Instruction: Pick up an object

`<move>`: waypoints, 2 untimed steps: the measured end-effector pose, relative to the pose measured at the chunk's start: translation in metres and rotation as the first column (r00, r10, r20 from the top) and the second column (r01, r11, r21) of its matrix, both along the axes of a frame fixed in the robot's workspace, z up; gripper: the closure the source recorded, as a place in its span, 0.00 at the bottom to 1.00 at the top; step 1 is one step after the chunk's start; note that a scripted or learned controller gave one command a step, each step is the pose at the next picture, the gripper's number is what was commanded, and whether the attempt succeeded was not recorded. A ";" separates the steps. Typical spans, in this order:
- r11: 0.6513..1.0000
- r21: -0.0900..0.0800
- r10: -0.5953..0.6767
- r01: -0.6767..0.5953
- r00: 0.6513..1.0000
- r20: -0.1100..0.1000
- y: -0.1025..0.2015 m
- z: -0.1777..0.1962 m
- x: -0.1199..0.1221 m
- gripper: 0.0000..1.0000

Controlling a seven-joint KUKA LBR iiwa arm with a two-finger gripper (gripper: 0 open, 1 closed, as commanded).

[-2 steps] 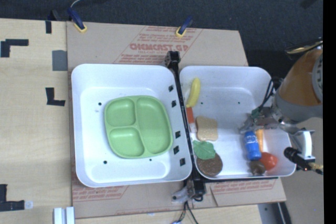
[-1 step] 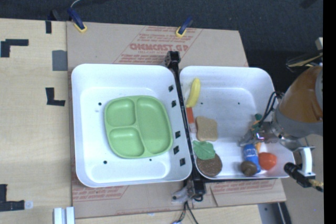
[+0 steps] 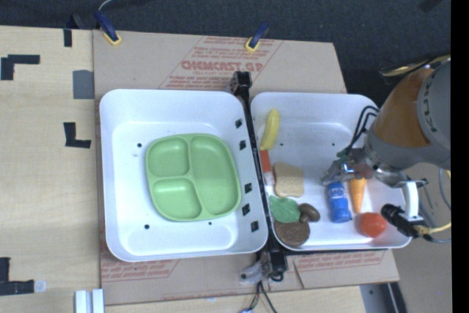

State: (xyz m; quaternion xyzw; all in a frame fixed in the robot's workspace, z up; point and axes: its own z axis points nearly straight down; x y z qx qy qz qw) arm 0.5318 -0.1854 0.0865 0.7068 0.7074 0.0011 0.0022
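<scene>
Camera view: claw [image 3: 343, 171] low in the right bin [image 3: 315, 105], just above the blue bottle [image 3: 338, 202], beside the orange item [image 3: 357, 194]; can't tell its finger state. Nothing lifted yet, pick looks pending

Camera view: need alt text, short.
A grey arm with an orange band reaches from the right, its gripper low over the right bin, just above a blue bottle among toy foods including a banana. The left bin holds a green divided plate.
</scene>
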 end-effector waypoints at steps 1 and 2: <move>1.000 -0.001 -0.001 0.001 1.000 0.000 -0.008 0.000 -0.047 0.00; 1.000 0.000 -0.001 0.001 1.000 0.000 -0.007 0.009 -0.046 1.00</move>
